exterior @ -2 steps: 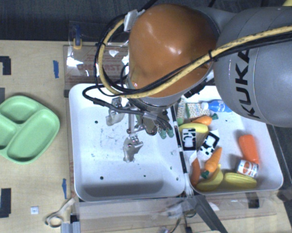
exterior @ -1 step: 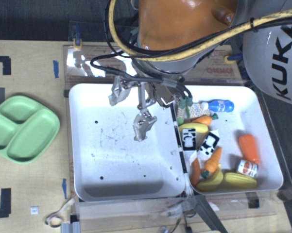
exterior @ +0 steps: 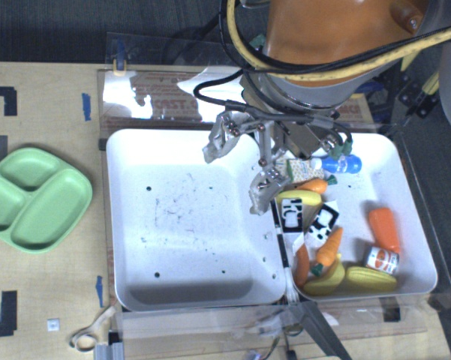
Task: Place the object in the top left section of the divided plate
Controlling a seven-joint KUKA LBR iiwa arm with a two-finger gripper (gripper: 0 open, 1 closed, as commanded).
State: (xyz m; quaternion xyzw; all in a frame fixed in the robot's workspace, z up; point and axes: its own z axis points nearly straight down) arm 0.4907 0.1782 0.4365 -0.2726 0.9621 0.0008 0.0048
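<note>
Wooden worktop (exterior: 60,88): green divided plate (exterior: 36,199) at left edge. Right bin (exterior: 413,178): toy carrot (exterior: 329,250), likely light, stiff, slick; grip mid-body across its width. Tool (exterior: 244,167) over bin divider, fingers spread, nothing between them

The arm (exterior: 345,28) reached in from the upper right, its broad orange band filling the top of the view and black and yellow cables looping around it. Below the band sat the grey wrist, pointing steeply down. The gripper (exterior: 244,167) hung beneath it — two metal fingers (exterior: 217,141) spread well apart, one toward the left, the other lower and nearer the middle — with nothing seen between the jaws.
</note>
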